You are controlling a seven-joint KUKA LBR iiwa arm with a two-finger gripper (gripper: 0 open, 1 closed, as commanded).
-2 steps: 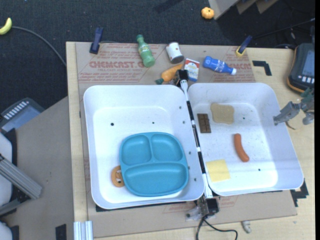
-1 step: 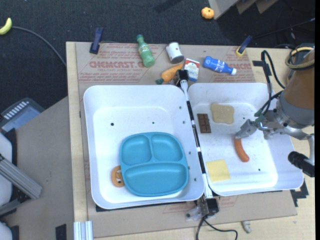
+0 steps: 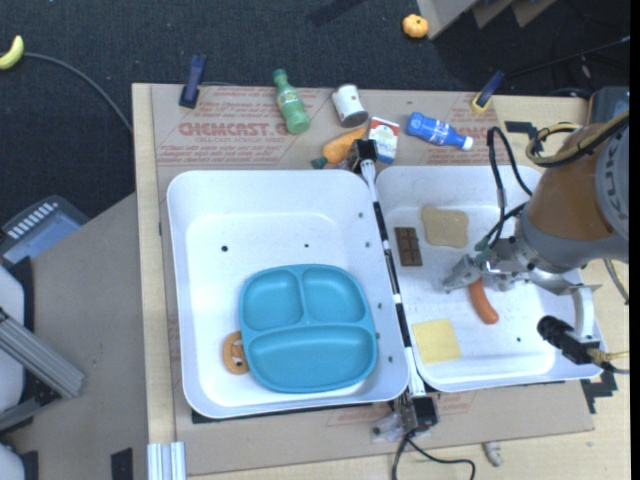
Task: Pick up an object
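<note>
Nearest the camera, in the left bin (image 3: 190, 268): a blue divided plate (image 3: 306, 326), with a small brown pretzel-shaped piece (image 3: 234, 353) peeking out at its left edge. In the right bin (image 3: 520, 368), toward the front: a flat yellow square like a cheese slice (image 3: 436, 340). Just behind and to the right of it: an orange sausage-shaped piece (image 3: 484, 303) lying on the bin floor at a slant. Directly above the upper end of that orange piece: the tool (image 3: 478, 271), reached in from the right on the grey arm with its orange band. Grey metal fingers (image 3: 459, 276) spread somewhat, pointing left and down toward the bin floor; nothing visibly caught between them. Tip close to or touching the orange piece, contact impossible to judge from this angle. Farther back in the same bin: a tan slice like bread (image 3: 445, 226) and, to its left near the divider, a small dark brown bar (image 3: 407, 246). Beyond both bins, on the surface (image 3: 230, 128): a green bottle (image 3: 292, 103), a small white can (image 3: 348, 103), a blue bottle (image 3: 438, 130) lying on its side, and an orange carrot-like piece (image 3: 340, 148).
</note>
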